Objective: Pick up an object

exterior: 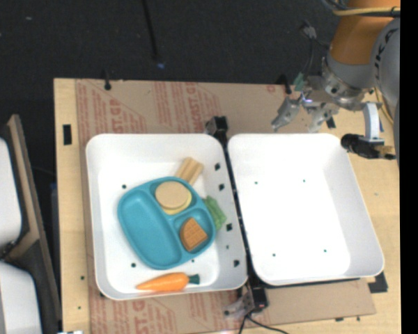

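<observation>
Two shallow white plastic bins sat side by side on the tan tabletop [76, 186]. The left bin [101, 207] carried all the loose things. One teal plastic divided tray [150, 232] lay in its middle, its long axis running diagonally from upper right to lower left. In the tray's upper compartment rested one round tan disc like a toy biscuit [173, 195], and in the lower right compartment one small brown waffle-textured piece [194, 234]. One pale wooden block [189, 169] lay just beyond the tray's upper edge, its long axis tilted from upper right to lower left, its lower end touching or tucked beside the tray. One small green leafy toy piece [216, 212] lay against the tray's right side, near the bin's right wall. One orange toy carrot with a green stub [166, 282] lay near the front wall of the left bin, its long axis almost level across the view, the pointed tip toward the left and the green end toward the right.

The right bin [362, 207] lay just beside the left.

Beyond the right bin's far rim the hand [305, 113] hung above the tabletop, its two fingers spread apart and grasping nothing, well apart from every object in the left bin.
</observation>
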You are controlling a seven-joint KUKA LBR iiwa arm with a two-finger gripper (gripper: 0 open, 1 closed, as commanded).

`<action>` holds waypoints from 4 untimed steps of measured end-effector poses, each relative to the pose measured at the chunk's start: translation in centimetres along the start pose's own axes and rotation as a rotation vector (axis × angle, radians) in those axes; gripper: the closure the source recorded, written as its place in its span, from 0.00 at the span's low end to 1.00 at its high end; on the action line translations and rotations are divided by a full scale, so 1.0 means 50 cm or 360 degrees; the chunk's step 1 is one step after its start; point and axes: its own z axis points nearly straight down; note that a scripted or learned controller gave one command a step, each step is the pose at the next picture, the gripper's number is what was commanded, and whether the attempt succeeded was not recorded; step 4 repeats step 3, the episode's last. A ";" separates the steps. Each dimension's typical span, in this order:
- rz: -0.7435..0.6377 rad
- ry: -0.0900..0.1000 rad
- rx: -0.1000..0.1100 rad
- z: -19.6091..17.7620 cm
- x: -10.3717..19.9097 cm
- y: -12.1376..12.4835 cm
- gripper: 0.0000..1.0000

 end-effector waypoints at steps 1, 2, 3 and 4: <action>-0.0001 -0.0001 -0.0010 -0.008 0.000 0.002 0.00; -0.0002 -0.0001 -0.0004 0.081 0.012 0.003 0.00; -0.0001 -0.0001 -0.0003 0.175 -0.003 0.013 0.00; -0.0001 -0.0001 -0.0003 0.175 -0.003 0.013 0.00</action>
